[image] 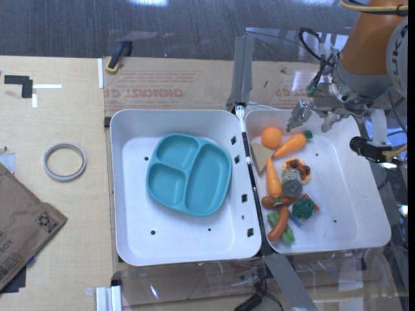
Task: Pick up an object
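My gripper [312,118] hangs over the back edge of the right bin [353,193], its two fingers spread apart with nothing between them. Just below and left of it lies an orange carrot [290,144] with a green top, pointing toward the fingers. An orange ball [272,137] sits left of that carrot. Further forward lie a tan wedge [259,155], a second carrot [273,179], a pizza slice [296,169], a grey round piece [291,188], a green vegetable [302,207] and a red sausage [279,224].
The left bin [130,238] holds a teal divided plate [189,173]. A grey post [241,70] rises behind the wall between the bins. A tape ring [65,161] and a cardboard box [23,222] lie on the bench at left.
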